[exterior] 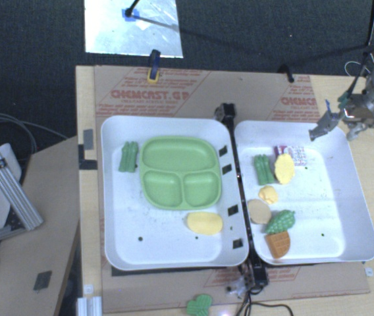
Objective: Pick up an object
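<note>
The worktop (193, 84), faced with a printed brown board, carries two shallow white bins side by side, and the end effector (337, 125) hangs at the far right, above the far right corner of the right bin (345, 196). Its two fingers are spread apart with nothing between them, one tip reaching toward the bin's far wall and the other near the bin's right rim. The left bin (118, 196) lies well to the left of the end effector, and most of it is taken up by a green divided tray (180, 171). Left of that tray, farthest from the end effector, lies a green ridged vegetable (128, 157); just nearer the camera than the tray rests a yellow lemon-like piece (205, 223). In the right bin the objects cluster along its left side, down-left of the end effector and apart from it: a green bundle (263, 169) touching a yellow oval piece (284, 168), which lies against a small pink and white packet (292, 154); then a small yellow lump (268, 193), a tan disc (259, 211), and nearest the camera an orange pot with a green cactus-like top (279, 232).
</note>
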`<state>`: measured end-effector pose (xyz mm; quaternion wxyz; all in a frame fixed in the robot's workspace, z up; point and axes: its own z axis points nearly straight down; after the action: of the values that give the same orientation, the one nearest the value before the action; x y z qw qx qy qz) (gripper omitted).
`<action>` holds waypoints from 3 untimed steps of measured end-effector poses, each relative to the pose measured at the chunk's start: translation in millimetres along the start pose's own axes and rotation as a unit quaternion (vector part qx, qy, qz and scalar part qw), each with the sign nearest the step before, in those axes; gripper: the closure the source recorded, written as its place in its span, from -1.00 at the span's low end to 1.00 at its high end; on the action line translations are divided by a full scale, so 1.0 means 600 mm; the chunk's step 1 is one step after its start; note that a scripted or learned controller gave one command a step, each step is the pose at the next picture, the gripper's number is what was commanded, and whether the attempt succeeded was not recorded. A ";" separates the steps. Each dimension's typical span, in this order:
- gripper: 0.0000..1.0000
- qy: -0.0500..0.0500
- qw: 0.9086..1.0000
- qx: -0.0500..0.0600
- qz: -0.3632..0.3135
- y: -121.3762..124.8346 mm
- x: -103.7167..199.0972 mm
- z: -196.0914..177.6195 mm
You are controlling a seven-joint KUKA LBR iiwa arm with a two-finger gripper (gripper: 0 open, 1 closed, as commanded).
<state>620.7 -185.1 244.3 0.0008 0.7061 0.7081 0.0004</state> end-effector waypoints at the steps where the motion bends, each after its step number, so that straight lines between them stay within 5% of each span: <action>1: -1.00 0.001 1.000 0.002 0.002 0.022 -0.036 0.264; 2: -1.00 -0.001 1.000 -0.004 -0.003 0.086 0.035 0.260; 3: -1.00 0.000 1.000 0.001 0.001 0.045 0.029 0.266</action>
<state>647.8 -167.4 84.8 0.0005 0.7067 0.7075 -0.0001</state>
